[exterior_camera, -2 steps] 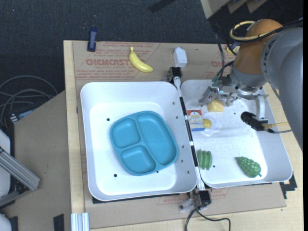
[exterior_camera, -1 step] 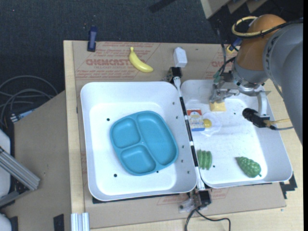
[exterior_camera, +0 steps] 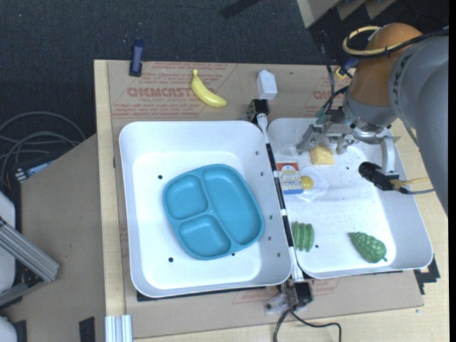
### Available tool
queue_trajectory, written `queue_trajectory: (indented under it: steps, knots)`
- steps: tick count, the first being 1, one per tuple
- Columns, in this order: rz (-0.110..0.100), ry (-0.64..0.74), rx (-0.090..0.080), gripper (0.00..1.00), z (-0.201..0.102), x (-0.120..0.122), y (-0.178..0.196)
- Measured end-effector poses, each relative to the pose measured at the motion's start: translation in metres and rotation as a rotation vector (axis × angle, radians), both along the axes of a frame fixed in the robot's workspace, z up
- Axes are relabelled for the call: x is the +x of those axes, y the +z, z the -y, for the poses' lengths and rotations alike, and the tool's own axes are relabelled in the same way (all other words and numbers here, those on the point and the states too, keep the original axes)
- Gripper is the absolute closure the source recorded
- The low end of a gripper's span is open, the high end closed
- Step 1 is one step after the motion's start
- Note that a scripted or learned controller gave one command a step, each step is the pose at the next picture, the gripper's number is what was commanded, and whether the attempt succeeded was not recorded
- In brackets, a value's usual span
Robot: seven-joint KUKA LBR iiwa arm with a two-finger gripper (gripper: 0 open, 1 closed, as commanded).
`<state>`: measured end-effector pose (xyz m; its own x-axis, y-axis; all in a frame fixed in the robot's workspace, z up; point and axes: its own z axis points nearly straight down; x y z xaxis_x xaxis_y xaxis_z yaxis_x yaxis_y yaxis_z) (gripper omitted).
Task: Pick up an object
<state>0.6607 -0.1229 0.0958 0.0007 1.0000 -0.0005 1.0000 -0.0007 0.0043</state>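
Camera view: claw [exterior_camera: 324, 140] low over right bin [exterior_camera: 399, 219], finger spread unclear; yellow block [exterior_camera: 323, 155] just beneath, carton [exterior_camera: 289, 177] left-below.

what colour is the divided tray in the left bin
Light blue; the divided tray shows plainly in the camera view.

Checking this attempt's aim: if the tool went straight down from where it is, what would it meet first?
Most likely the pale yellow block lying just under the tool in the right bin; depth from this slanted view is uncertain.
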Motion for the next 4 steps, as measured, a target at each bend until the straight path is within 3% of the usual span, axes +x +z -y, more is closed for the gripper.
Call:
queue_trajectory:
  steps: [1, 2, 3, 4]
  knots:
    - [0.003, 0.000, 0.000, 1.00, 0.000, 0.001, 0.011]
    - [0.002, 0.000, 0.000, 0.00, 0.000, 0.001, 0.010]
    - [-0.002, 0.001, -0.001, 0.00, -0.018, 0.007, -0.010]
    - [0.006, 0.002, -0.003, 1.00, -0.018, 0.009, 0.003]
